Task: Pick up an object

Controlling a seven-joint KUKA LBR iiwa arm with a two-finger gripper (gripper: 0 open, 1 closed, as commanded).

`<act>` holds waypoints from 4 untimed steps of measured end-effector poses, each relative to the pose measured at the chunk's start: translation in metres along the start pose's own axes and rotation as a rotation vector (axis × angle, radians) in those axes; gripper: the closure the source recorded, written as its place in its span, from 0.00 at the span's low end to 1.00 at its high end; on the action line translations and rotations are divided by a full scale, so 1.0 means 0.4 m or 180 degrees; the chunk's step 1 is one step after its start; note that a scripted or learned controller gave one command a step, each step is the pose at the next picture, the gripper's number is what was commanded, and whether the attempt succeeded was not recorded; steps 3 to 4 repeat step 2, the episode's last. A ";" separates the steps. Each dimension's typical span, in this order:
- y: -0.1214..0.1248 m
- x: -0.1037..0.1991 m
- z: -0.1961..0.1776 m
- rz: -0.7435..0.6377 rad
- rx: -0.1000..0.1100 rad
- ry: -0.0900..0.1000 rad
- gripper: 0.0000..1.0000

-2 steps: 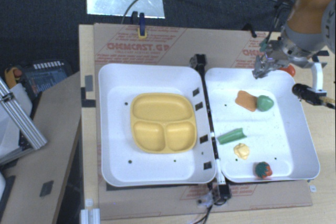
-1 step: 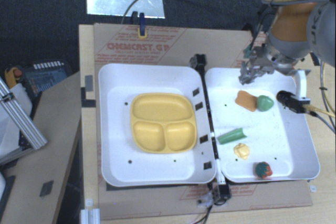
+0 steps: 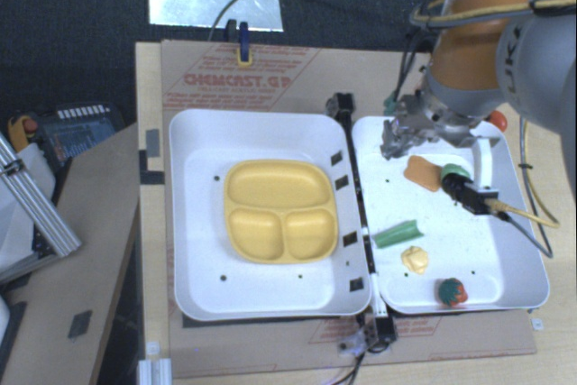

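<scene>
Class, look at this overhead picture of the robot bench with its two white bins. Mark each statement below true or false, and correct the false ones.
1. The yellow divided tray lies in the left bin. True.
2. The green piece lies in the left bin. False: it lies in the right bin.
3. The gripper is over the right bin's far end. True.
4. The orange piece lies on the yellow divided tray. False: it lies on the right bin's floor, near the gripper.
5. A small round red-and-green item sits near the right bin's front edge. True.
</scene>
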State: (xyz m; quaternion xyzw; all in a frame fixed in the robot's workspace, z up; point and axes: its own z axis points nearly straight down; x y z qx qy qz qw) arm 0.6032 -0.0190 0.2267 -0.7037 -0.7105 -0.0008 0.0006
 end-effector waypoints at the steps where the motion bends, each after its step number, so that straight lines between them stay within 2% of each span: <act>1: -0.047 0.114 -0.023 0.0001 0.0000 0.0001 1.00; 2: -0.098 0.235 -0.037 -0.0001 0.0002 0.0003 1.00; 4: -0.098 0.235 -0.037 -0.0001 0.0002 0.0003 1.00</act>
